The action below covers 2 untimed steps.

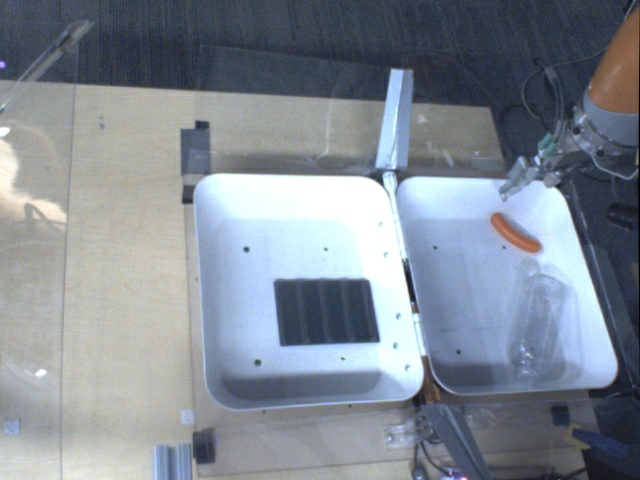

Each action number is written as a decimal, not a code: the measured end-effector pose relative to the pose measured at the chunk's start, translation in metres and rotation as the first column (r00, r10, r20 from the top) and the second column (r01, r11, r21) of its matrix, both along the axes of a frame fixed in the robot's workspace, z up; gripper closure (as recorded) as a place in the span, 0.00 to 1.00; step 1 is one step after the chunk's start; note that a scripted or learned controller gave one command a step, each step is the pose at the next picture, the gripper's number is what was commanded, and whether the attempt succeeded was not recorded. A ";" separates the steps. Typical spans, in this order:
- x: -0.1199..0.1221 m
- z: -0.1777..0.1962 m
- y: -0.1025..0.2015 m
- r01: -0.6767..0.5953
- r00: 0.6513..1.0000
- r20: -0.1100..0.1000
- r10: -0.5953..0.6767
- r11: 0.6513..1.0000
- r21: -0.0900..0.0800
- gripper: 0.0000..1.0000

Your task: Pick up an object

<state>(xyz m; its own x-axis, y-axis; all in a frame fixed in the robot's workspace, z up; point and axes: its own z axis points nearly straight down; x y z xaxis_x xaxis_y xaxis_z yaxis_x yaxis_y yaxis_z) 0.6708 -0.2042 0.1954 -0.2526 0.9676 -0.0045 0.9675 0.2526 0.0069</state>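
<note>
My arm (pixel 612 98) wears an orange band above a grey wrist ring; thin dark cables loop beside my pale metallic gripper (pixel 530 173).

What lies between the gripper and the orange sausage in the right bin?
Bare white bin floor and rim; camera view shows nothing between gripper and orange sausage in right bin.

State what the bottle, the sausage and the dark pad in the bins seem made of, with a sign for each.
Bottle: likely clear plastic; the bin floor shows through it, with faint glints.
Sausage: probably a smooth plastic or rubber toy; even orange, slight sheen.
Dark pad: perhaps rubber or foam; matte black with ridges.
</note>
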 end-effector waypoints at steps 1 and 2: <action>-0.001 -0.099 0.001 -0.074 0.997 -0.009 0.074 0.997 0.000 0.00; 0.003 -0.086 0.002 -0.079 0.997 0.008 0.079 0.997 -0.007 1.00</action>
<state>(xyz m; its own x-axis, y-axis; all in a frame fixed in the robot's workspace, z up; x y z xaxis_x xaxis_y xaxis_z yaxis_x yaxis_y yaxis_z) 0.6738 -0.2024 0.1091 -0.3281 0.9445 -0.0137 0.9445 0.3283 0.0129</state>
